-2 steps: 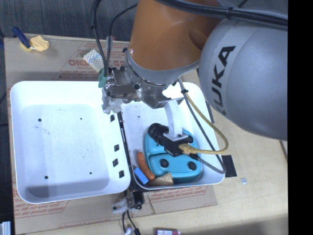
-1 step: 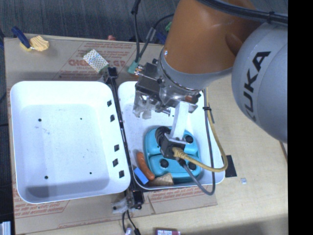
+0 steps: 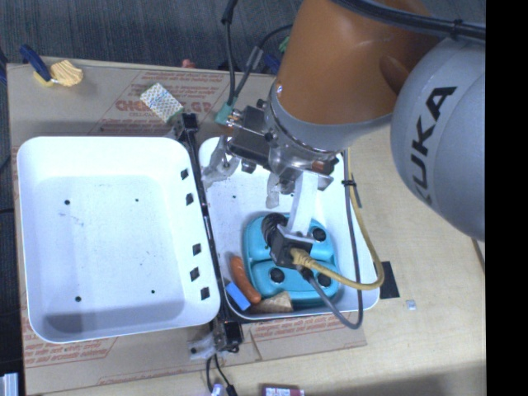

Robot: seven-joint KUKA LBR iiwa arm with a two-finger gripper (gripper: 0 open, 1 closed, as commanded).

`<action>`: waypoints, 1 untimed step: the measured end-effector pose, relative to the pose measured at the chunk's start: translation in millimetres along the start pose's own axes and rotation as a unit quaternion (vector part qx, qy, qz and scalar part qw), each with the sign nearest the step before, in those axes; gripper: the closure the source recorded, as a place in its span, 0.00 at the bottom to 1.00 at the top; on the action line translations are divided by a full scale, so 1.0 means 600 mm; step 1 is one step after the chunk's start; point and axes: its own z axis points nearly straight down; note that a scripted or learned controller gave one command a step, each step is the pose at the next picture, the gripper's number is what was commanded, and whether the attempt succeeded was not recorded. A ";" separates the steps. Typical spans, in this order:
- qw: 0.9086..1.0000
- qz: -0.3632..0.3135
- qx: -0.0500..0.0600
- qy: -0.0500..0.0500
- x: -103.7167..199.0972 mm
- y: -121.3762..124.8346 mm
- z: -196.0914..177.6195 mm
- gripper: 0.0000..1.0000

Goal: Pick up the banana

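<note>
The left bin (image 3: 99, 221) lies open to reach, while at three o'clock the right bin (image 3: 351, 221) is crowded by the arm (image 3: 355, 56) and a blue toy (image 3: 285, 275).

Just beneath the fingers lies a glossy blue moulded-plastic block (image 3: 289, 271) with dark round holes. Both shallow white bins (image 3: 49, 221) look like smooth, faintly shiny plastic. The brown cardboard sheet (image 3: 107, 81) beyond them is matt, and the arm's orange band (image 3: 346, 48) has a satin sheen.

Two white bins (image 3: 99, 221), blue toy (image 3: 276, 275), orange carrot-like piece (image 3: 241, 272), cardboard bench (image 3: 107, 89)
</note>
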 end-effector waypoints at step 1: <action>0.998 0.067 0.000 0.000 -0.014 0.006 -0.086 0.00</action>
